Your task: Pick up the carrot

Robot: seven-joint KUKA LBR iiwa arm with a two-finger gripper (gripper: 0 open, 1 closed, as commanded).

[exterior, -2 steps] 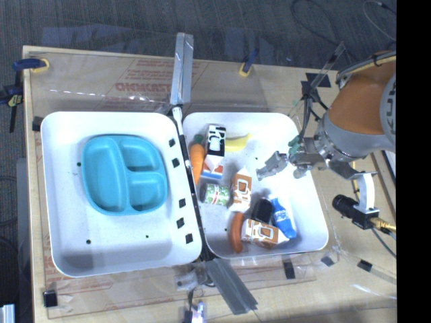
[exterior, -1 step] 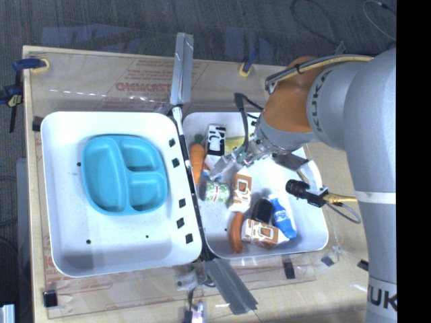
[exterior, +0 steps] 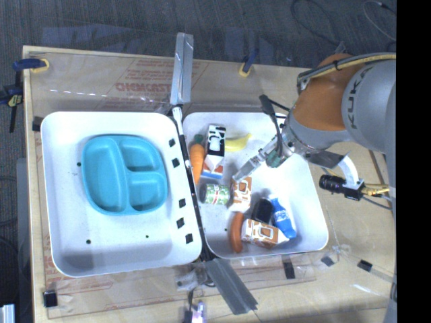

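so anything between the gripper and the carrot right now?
Yes. The gripper sits mid right bin; the carrot lies along that bin's left wall. A small carton lies between them, against the carrot's right side. From above, the carrot looks uncovered.

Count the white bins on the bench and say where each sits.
2. The left bin holds a blue tray. The right bin holds the carrot by its left wall, among food items.

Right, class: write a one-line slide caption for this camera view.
Arm's tool hovers in the cluttered right bin, right of the carrot; blue tray sits in left bin.
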